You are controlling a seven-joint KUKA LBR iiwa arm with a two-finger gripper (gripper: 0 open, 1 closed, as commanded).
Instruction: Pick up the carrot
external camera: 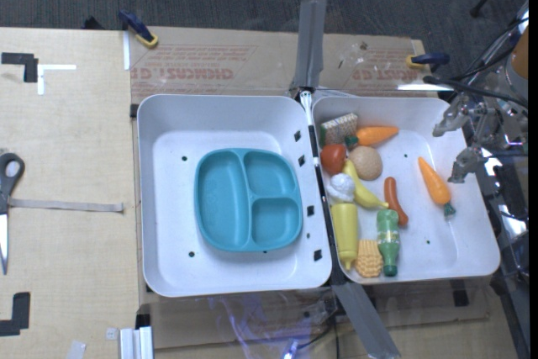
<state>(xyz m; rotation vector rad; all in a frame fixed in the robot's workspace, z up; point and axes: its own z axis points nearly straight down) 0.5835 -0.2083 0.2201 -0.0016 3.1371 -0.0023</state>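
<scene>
An orange carrot (435, 182) with a green stub lies loose on the floor of the right bin (471, 261), toward its right side. A second carrot-like orange piece (377, 134) lies near the bin's back wall, beside the food pile. My gripper (452, 145) hangs over the bin's right edge, open, its two fingers (461, 167) spread apart with nothing between them. The lower finger stands just right of the loose carrot's upper end, apart from it.
A pile fills the right bin's left half: tomato (334, 156), potato (366, 162), banana (363, 192), sausage (395, 201), yellow bottle (345, 233), green bottle (387, 241), corn (368, 258). A blue divided plate (249, 199) sits in the left bin (160, 181).
</scene>
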